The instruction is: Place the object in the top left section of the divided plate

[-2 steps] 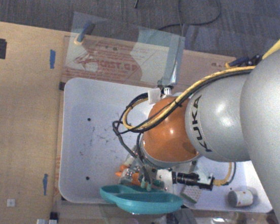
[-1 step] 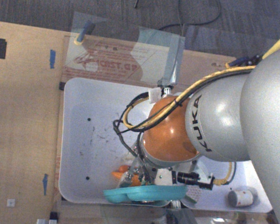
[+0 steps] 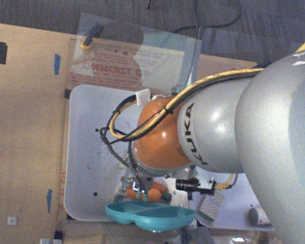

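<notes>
Wood counter [image 3: 15, 145] with a white bin [image 3: 86, 138]; the hand [image 3: 139, 188], grip state can't tell, hangs just above the teal divided plate [image 3: 148, 215] at the bin's near edge, a small orange object [image 3: 155, 193] right beside it, touching or held unclear.

We cannot see most of the white bin [image 3: 83, 137] or the far side of the teal plate [image 3: 148, 216], hidden beneath the arm [image 3: 224, 128].

The grey arm [image 3: 242, 114] is reaching in from the right, its orange-banded wrist [image 3: 159, 133] pointing the gripper [image 3: 141, 189] downward.
</notes>
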`<state>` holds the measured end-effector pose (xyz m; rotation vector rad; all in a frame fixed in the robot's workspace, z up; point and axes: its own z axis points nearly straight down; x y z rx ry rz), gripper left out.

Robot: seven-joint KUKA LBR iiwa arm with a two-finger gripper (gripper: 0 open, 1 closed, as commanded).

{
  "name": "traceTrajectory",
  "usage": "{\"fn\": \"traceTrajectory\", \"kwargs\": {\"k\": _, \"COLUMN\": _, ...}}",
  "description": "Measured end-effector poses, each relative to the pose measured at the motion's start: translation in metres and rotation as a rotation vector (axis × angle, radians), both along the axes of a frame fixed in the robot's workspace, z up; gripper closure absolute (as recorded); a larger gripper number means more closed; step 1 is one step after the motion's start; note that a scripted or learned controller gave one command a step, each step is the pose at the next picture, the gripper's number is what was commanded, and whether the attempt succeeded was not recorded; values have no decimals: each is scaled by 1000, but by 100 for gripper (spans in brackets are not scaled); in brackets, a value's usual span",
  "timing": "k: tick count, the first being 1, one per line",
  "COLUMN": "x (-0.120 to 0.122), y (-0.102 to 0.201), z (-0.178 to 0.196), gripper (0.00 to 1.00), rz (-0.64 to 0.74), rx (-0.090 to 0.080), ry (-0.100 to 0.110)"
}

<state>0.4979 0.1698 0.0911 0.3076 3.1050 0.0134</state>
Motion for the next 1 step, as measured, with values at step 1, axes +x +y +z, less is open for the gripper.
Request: {"fn": "traceTrajectory", "kwargs": {"k": 1, "x": 17, "y": 29, "z": 1, "gripper": 0, "rz": 910, "rx": -16, "ry": -10}}
